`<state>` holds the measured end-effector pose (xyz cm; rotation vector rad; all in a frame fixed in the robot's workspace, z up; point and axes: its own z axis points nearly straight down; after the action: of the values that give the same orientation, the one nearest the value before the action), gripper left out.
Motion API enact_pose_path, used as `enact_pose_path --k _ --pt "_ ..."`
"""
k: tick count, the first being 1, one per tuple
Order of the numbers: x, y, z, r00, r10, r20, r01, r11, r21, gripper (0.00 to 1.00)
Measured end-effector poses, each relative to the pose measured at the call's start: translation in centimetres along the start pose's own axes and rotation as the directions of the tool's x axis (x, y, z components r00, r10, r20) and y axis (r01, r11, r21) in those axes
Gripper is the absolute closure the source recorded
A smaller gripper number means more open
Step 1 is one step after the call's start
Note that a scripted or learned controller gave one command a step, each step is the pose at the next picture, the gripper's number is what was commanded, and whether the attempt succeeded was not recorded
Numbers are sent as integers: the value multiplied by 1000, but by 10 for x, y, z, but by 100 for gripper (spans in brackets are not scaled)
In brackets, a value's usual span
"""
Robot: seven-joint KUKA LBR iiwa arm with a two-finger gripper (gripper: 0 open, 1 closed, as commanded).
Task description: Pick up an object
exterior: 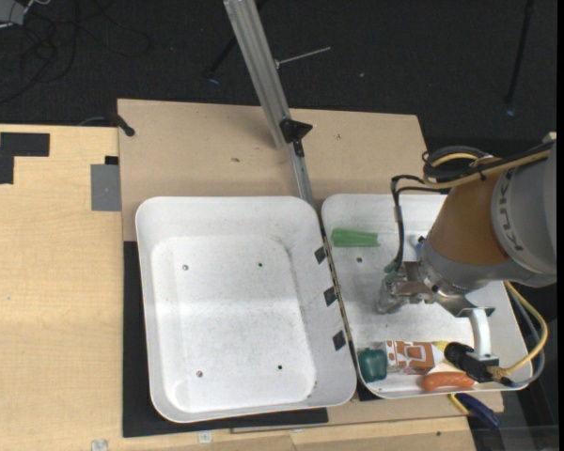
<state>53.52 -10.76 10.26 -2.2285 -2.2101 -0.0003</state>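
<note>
Objects lie in the right bin (352, 216): green block (354, 239) beyond the gripper (392, 299); whether its fingers are open cannot be told.

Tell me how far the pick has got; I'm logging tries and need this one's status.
Done: the arm has reached into the right bin, and the gripper sits low over its floor. In hand: nothing visibly held. Left: the grasp and lift; the green block, the orange-and-white tube and the orange piece all lie in the bin.

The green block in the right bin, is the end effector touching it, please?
Apart. The camera view shows bare white bin floor between the green block and the end effector.
</note>
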Motion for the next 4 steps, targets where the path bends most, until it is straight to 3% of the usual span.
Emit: enact_pose_path --k 3,4 --pt "-9 -5 -152 1000 -9 3 9 1000 -5 100" --pt "39 -3 -144 1000 -12 0 12 1000 2 100"
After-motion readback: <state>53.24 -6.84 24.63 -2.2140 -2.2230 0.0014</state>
